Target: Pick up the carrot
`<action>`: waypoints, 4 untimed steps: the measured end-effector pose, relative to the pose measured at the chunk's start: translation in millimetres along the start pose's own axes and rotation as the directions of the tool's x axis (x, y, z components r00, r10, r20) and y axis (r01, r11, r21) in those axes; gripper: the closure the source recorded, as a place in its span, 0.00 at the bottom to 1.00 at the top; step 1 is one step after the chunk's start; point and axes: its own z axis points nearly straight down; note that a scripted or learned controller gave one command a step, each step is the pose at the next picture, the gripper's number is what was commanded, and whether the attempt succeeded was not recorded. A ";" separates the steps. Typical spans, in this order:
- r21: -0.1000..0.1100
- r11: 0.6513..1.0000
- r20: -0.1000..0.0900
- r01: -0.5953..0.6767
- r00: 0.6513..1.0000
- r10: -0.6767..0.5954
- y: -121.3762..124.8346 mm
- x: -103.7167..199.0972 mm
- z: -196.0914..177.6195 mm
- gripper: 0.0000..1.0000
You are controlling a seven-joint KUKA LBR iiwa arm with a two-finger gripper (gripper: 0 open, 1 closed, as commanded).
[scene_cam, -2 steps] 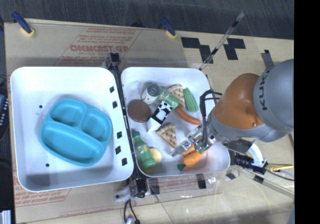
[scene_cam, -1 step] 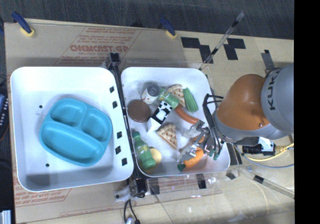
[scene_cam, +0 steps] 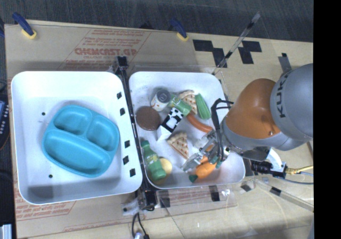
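Observation:
The carrot [scene_cam: 204, 169] is orange with a green top [scene_cam: 193, 177]. It lies near the front wall of the right bin [scene_cam: 176, 79], towards that bin's right corner. My gripper [scene_cam: 206, 159] is low in the bin, directly over the carrot and touching or almost touching it. The gripper's body hides part of the carrot. The grey arm with its orange band [scene_cam: 250, 115] reaches in from the right over the bin's right wall.
The right bin also holds a brown round cookie [scene_cam: 148, 118], a sausage [scene_cam: 198, 124], a green pod [scene_cam: 202, 105], sandwich wedges [scene_cam: 179, 144], a green bottle [scene_cam: 153, 163] and a yellow ball [scene_cam: 166, 166]. A blue divided plate [scene_cam: 81, 139] lies in the left bin [scene_cam: 32, 80].

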 end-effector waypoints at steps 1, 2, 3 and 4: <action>0.001 1.000 -0.001 0.010 1.000 -0.010 1.1 -0.3 -10.0 1.00; 0.000 1.000 0.000 0.018 1.000 -0.018 2.4 -0.9 -20.0 1.00; 0.000 1.000 0.000 0.025 1.000 -0.025 3.8 -1.5 -30.1 1.00; 0.000 1.000 0.002 0.031 1.000 -0.031 5.2 -2.2 -40.2 1.00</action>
